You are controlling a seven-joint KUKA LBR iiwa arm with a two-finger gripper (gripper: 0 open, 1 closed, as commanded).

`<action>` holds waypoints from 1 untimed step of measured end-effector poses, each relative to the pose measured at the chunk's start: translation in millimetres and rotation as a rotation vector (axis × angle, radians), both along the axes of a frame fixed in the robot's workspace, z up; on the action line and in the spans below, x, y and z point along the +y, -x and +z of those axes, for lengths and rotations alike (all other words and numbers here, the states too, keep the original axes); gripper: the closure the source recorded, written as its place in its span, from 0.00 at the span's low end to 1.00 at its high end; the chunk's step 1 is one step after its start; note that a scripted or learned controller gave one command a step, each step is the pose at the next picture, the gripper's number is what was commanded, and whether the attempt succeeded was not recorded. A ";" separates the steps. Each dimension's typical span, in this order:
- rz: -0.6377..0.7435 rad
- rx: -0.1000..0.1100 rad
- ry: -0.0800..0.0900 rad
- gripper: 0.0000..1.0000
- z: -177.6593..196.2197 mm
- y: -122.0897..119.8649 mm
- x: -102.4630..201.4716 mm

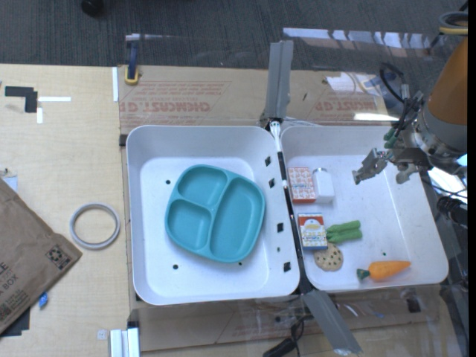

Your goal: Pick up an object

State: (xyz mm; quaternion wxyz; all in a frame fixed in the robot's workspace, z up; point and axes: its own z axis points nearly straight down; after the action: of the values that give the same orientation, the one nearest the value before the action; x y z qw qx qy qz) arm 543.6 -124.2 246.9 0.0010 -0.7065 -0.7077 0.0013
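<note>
In the right bin lie several small items: a red-and-white box, a white block, a blue-and-orange carton, a green bean pod, a cookie and an orange carrot. My gripper hangs over the bin's upper right part, open, with nothing between its fingers. It is well to the right of the white block and above the carrot's end of the bin.
The left bin holds a teal divided plate. A grey divider post rises between the bins at the back. On the bench to the left lie a tape ring and a brown cardboard box.
</note>
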 end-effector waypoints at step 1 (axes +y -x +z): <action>-0.038 -0.002 0.000 0.00 -155.4 30.4 -8.3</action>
State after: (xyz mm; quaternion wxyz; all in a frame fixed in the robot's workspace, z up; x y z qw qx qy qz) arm 513.2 -132.5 91.5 0.0002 -0.7198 -0.6942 0.0002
